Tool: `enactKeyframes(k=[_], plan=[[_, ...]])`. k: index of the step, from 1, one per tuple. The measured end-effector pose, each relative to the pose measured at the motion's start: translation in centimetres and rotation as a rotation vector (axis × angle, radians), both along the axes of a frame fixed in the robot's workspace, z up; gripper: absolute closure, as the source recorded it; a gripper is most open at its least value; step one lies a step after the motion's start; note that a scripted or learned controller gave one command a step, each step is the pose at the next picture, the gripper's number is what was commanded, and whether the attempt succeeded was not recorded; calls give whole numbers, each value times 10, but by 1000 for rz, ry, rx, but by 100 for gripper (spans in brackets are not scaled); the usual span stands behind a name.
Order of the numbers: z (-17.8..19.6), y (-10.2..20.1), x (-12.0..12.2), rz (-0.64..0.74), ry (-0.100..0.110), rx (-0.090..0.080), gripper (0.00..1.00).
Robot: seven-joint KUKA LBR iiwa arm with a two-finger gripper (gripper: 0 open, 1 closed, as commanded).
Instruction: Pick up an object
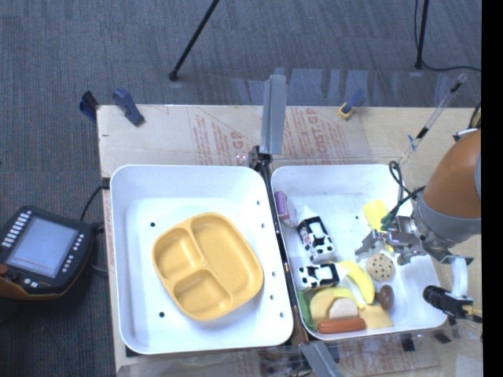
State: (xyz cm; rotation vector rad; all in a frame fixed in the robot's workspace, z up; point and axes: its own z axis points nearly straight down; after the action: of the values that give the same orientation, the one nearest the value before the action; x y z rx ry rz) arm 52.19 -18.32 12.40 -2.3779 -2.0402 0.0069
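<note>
Hovering over the right bin [409,312], the gripper [385,246] is poised just above a cookie [381,268]; its grasp state is indiscernible.

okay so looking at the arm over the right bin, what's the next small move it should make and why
Probably a short drop straight down. The pincer hovers in the right white bin just above the round speckled cookie, with nothing visibly between its fingers. The yellow banana lies close beside the cookie, so a careful descent seems wise.

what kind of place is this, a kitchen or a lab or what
Most likely a robotics lab: a robot arm reaches over two white bins of toy food, with a teach pendant beside the bench.
</note>
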Motion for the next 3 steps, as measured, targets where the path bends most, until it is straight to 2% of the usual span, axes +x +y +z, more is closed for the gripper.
enactKeyframes(k=[1, 2, 3], plan=[[-36, 1, 22, 147, -7, -2, 0], [-35, 23, -23, 211, -12, -6, 0], [-28, 22, -24, 206, -8, -4, 100]])
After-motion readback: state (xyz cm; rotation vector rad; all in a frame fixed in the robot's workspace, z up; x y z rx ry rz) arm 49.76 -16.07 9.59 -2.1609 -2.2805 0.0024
